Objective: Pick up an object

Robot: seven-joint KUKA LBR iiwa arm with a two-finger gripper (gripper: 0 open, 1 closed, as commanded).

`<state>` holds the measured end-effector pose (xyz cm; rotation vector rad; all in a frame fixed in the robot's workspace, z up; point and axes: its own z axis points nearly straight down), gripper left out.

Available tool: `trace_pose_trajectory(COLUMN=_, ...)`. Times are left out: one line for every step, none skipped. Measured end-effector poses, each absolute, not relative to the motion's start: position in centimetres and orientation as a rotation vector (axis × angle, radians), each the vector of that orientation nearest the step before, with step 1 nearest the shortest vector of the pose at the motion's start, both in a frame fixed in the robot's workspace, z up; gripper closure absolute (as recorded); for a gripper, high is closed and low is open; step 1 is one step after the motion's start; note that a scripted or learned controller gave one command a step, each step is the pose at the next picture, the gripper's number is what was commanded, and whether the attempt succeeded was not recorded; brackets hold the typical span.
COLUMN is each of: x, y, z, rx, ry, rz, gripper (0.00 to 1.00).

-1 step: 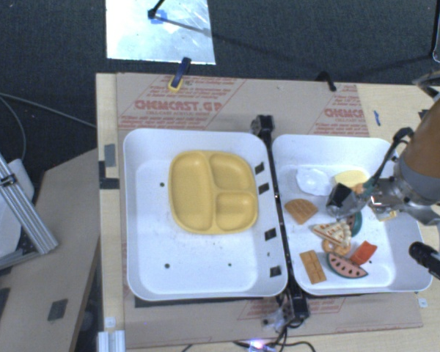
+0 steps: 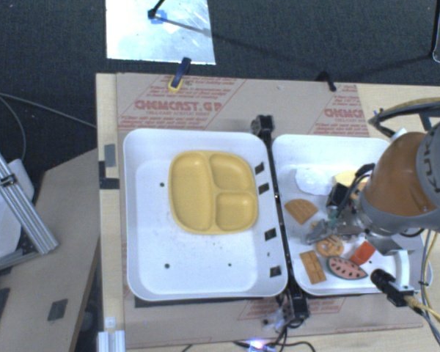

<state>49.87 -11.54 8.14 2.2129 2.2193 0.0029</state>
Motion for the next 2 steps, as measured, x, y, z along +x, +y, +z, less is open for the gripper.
trace_pose_trajectory(x=49.9, y=-11.6, z=9.5, rx=2.218, ry=2.222, rz=0.004, gripper=1.00)
trace_pose_trajectory(x=51.2, y=-3.2, z=18.9, rx=2.204, ry=2.231, rz=0.012, gripper=1.00)
